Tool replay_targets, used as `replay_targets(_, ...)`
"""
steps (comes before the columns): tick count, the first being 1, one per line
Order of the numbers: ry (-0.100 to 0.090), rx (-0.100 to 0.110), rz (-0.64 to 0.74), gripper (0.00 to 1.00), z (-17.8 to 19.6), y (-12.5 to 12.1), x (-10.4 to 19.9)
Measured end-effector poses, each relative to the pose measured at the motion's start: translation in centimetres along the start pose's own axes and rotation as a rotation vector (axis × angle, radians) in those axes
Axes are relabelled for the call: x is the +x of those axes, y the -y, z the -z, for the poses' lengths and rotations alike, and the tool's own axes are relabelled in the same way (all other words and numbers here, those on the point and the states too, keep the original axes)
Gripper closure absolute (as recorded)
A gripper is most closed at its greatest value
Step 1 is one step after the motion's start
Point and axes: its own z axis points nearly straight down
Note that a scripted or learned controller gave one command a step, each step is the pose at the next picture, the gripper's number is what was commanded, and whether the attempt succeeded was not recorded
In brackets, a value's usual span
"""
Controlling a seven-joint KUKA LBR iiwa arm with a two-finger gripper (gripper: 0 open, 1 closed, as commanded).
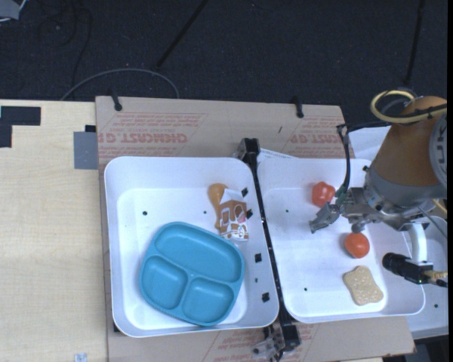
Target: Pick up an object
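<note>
You had the counter carrying two shallow white bins side by side on a sheet of printed cardboard. The left bin held a blue divided plate, tipped toward its lower right corner, with a small patterned packet just above the plate's upper edge and a tan piece touching the packet's top.

Your arm came in from the right over the right bin, its orange band sitting high near the bin's far right corner. The hand hung low over the bin's middle, pointing left; you could not tell from this angle whether it was spread or pressed together, and nothing was visibly pinched in it.

In that bin, one red ball lay just above the hand, a second red ball just below and to its right, and a tan biscuit-shaped piece sat near the front wall, apart from both.
</note>
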Motion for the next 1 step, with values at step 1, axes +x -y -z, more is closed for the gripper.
replay_targets(1, 0.000, 0.001, 0.000, 0.00, -6.17, 0.82, -0.10)
